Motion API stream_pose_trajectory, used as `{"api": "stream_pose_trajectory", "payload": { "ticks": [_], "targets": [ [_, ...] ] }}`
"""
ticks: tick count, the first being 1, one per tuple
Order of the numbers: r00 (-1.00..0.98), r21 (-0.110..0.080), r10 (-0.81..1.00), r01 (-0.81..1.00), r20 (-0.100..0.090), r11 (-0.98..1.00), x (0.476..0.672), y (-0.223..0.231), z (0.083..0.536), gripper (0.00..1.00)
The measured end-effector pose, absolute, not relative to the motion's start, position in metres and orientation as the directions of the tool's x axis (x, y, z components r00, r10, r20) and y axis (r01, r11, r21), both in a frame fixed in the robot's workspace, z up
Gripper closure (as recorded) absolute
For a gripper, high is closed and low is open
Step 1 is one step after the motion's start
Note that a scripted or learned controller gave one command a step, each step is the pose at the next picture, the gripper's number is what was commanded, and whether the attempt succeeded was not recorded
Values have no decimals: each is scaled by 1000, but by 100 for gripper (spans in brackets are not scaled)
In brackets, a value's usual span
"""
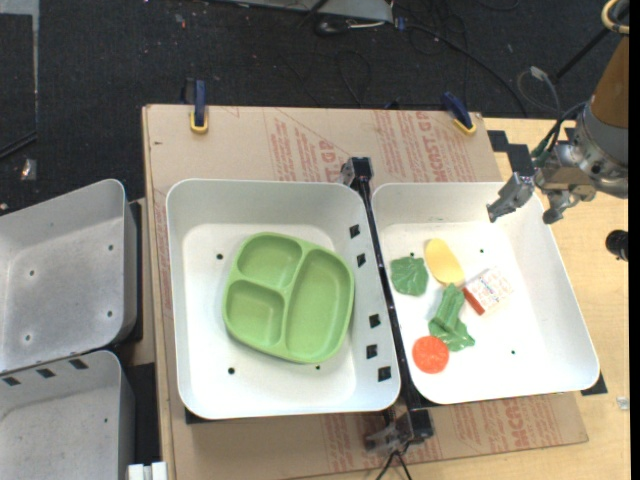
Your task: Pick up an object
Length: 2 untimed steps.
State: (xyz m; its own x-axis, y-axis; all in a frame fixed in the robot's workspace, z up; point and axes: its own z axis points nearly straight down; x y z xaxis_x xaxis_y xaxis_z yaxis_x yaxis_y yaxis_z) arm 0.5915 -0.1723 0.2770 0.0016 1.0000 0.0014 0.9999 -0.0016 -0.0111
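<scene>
Here, in the camera view, the two-finger gripper (530, 200) hangs with fingers spread and nothing between them over the right white bin's (560, 298) far edge. The pale yellow oval plastic piece (443, 260) lies nearest, below and leftward of it, long axis running slantwise toward the green leafy toy (452, 316).

Red print runs across the cardboard sheet (300, 133) under the bins, top centre and bottom right of frame, upside down and not legible from here. The small white-and-red packet (488, 290) in the right bin (560, 288) has markings too small to read.
</scene>
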Motion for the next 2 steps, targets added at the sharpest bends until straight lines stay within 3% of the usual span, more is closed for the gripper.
{"api": "stream_pose_trajectory", "payload": {
  "ticks": [1,2],
  "targets": [
    [-1,0,1000,1000,-1,1,593,-172,283,0],
    [1,-3,1000,1000,0,-1,596,-174,240,0]
  ]
}}
